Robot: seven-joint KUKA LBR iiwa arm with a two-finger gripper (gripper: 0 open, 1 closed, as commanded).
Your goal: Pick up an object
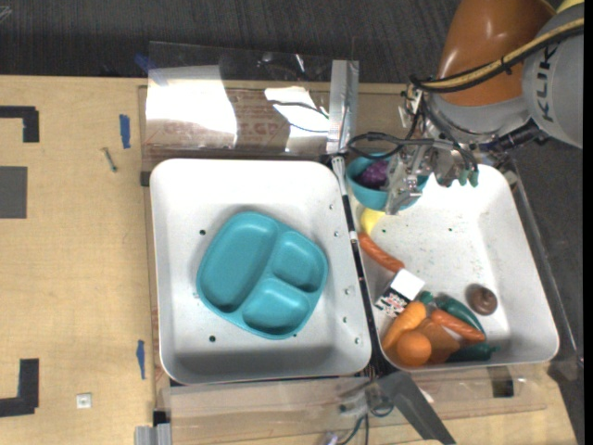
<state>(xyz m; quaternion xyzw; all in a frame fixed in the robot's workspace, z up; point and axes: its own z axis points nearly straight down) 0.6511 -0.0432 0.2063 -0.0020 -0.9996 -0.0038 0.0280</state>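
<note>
The gripper (405, 191) hangs over the far left corner of the right bin (491, 239); whether it is spread or pinched together cannot be told, since cables and metal parts clutter the wrist. Just left of it, touching or nearly so, sits a teal bowl (369, 191) with a purple object (374, 171) inside. Directly below the gripper lies a yellow piece (371, 219), and below that an orange carrot-like stick (380, 251) slants along the bin's left wall. Further toward the camera, a small black-and-white card (398, 295) rests on the bin floor. Beyond it, in the near corner, a heap of orange and green toy food (428, 330) is bunched together, with a small brown round item (480, 298) just beside it on the right.

Well to the left of the gripper, the left bin (176, 211) holds a teal divided tray (263, 273), lying flat and turned at an angle. Behind that bin stands a clear plastic sheet (241, 105) catching glare. Both bins sit on a pale wooden bench (65, 248) marked with black squares and bits of blue tape. The floor behind is dark grey.
</note>
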